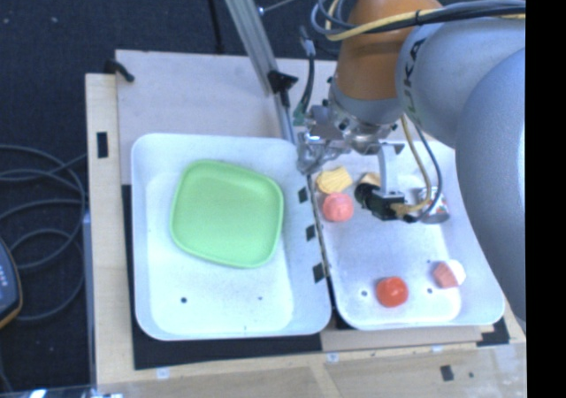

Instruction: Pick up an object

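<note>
my end effector [325, 156] sits at the upper centre of the frame, over the top left corner of the right bin [478, 299], close to the divider between the bins. its state cannot be told from this angle; the wrist hides it. nothing is seen held.

step in hand, as i judge it: approach, ahead of any grasp. nearest candidates lie just below the end effector: a yellow block [333, 180], flat-faced and pale, and a pink ball [337, 207] touching or just beside it. next move calls for a descent onto one of these, clear of the bin wall.

further items: a red ball [392, 291] and a pink-and-white piece [448, 274] at lower right. the left bin [159, 299] carries a green plate [227, 213].
</note>
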`<state>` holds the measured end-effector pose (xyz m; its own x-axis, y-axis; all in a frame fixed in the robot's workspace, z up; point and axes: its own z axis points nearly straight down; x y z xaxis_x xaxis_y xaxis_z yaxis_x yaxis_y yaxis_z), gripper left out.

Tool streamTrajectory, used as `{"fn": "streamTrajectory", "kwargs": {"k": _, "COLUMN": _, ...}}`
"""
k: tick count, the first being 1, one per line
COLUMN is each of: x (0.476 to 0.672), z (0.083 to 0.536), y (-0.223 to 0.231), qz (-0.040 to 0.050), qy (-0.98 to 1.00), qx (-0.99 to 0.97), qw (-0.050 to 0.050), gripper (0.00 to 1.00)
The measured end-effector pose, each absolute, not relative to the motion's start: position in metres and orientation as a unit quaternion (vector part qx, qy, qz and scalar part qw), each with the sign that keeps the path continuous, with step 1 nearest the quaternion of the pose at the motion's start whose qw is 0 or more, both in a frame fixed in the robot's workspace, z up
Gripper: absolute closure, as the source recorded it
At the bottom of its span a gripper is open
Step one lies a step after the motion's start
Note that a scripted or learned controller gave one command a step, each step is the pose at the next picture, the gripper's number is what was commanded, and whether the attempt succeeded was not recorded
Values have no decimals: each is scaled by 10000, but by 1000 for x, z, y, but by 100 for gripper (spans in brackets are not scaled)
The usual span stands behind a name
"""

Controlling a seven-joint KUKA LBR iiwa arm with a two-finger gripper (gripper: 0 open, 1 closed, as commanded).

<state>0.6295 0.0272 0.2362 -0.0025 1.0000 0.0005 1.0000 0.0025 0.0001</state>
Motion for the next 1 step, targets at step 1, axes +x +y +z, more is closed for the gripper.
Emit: {"fn": "streamTrajectory", "kwargs": {"k": 1, "x": 609, "z": 232, "y": 78, "qz": -5, "qy": -7084, "qx": -7058, "qw": 3, "gripper": 100}}
